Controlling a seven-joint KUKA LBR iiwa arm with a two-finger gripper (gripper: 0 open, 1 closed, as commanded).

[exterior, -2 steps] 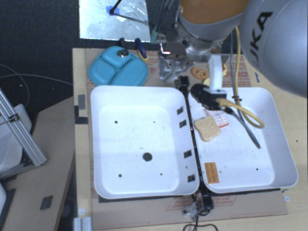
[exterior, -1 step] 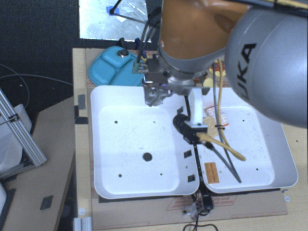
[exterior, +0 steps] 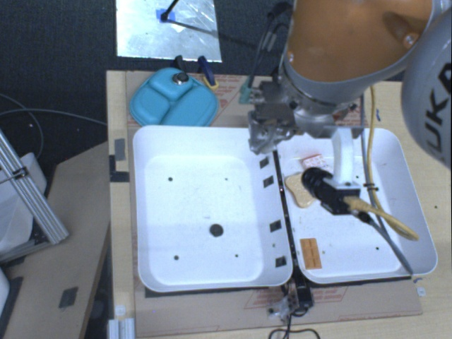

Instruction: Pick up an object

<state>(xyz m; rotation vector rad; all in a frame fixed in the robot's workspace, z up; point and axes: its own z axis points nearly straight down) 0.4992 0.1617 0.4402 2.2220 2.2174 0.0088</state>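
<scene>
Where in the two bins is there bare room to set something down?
The left bin is nearly bare: only a small dark disc lies near its middle. In the right bin, room remains right of the orange card. Its upper left is crowded by the tan slice and the end effector.

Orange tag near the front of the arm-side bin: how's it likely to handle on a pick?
The orange tag looks thin and lies flat on the bin floor, so a pinch will probably struggle to catch an edge. It seems light, likely sliding when pushed rather than rolling.
</scene>
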